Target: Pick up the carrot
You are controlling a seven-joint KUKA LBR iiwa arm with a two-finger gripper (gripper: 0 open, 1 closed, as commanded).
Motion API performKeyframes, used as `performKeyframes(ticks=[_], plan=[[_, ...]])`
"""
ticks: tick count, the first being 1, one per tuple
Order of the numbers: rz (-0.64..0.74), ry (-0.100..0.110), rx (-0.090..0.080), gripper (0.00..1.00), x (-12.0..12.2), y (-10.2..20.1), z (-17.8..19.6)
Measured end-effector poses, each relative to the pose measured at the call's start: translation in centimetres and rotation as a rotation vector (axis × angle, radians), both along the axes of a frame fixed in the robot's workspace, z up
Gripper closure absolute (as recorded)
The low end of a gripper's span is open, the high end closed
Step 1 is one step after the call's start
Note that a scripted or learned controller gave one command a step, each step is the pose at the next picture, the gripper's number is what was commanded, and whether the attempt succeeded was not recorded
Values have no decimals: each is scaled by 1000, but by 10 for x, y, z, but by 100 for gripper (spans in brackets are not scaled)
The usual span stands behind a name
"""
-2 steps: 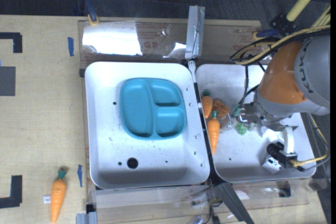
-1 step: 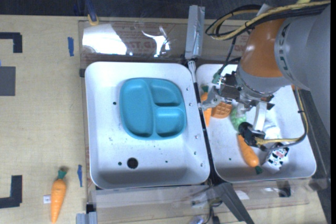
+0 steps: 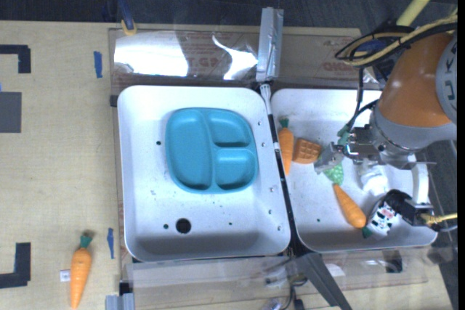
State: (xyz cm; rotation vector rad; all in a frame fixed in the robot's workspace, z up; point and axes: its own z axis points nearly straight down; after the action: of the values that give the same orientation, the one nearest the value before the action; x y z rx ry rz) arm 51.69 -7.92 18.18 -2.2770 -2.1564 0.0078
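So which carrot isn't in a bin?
The bottom-left carrot, on the wooden bench. The wall-side carrot and the slanted carrot lie in the right bin.

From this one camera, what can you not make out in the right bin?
Camera view, green item: partly under the gripper, too small to name.
Camera view, black-and-white item: too small to name.
Camera view, right bin: the arm covers its right side.

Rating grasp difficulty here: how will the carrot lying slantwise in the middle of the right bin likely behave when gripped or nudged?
The carrot looks like a moulded toy, so probably stiff and light. Its round, tapered body lies flat in the right bin, so a push may roll or swing it. The smooth taper could slip from the gripper.
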Motion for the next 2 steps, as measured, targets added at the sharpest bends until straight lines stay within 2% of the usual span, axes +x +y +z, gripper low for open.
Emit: performKeyframes(ticks=[1, 2], plan=[[75, -10, 0, 0, -36, -47, -96], [75, -14, -1, 100, -34, -47, -87]])
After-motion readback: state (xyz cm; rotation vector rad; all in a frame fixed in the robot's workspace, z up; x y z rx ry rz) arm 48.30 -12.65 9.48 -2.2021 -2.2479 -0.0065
